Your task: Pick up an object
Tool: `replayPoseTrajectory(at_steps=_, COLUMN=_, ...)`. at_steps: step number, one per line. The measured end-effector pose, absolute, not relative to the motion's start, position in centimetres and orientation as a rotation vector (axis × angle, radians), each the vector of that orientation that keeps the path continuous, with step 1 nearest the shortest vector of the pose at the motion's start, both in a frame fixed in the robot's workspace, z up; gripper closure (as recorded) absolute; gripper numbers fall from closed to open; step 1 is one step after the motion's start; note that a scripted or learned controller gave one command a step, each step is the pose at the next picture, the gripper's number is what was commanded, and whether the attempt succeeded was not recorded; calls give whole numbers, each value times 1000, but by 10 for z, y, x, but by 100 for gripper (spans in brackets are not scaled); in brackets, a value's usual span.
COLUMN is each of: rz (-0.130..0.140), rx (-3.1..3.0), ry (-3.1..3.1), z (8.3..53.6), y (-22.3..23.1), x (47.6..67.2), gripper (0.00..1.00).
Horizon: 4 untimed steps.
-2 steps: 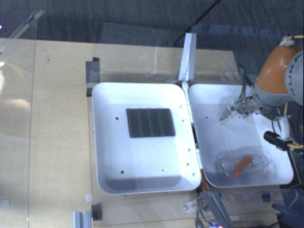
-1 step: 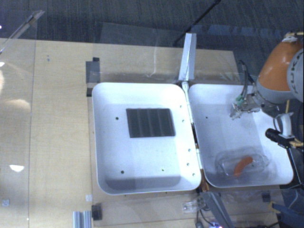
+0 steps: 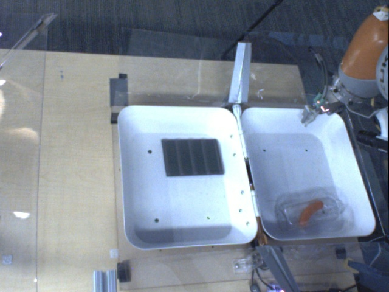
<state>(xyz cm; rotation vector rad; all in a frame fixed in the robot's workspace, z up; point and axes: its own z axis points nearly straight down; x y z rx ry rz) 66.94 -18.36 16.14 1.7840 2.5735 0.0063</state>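
Pale wooden bench top (image 3: 67,163) carries two shallow white plastic bins side by side, with dark carpet beyond its far edge. Lying flat near the middle of the left bin (image 3: 137,224), a little toward the far rim, is a dark grey ribbed rectangular pad (image 3: 192,157).

Close to the near rim of the right bin (image 3: 358,181), toward its near right corner, sits a clear plastic container holding an orange piece (image 3: 310,211). The orange piece lies tilted inside it.

An upright grey metal post (image 3: 240,72) stands at the far edge where the two bins meet.

Reaching in from the right, the grey arm with its orange band (image 3: 363,47) has its small two-finger gripper (image 3: 313,113) over the far right corner of the right bin, well apart from the clear container. Whether it is released or clenched cannot be told; nothing is visibly between its tips.
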Motion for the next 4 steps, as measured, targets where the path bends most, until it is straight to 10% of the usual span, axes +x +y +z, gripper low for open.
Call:
replayPoseTrajectory(at_steps=1, rz=6, rx=1783, ry=2574, z=161, y=-184, x=669, gripper=0)
replayPoseTrajectory(at_steps=2, rz=4, rx=1752, ry=2598, z=188, y=-206, x=595, gripper=0)
replayPoseTrajectory(at_steps=4, rz=8, rx=1444, ry=2767, z=92, y=-201, x=494, gripper=0)
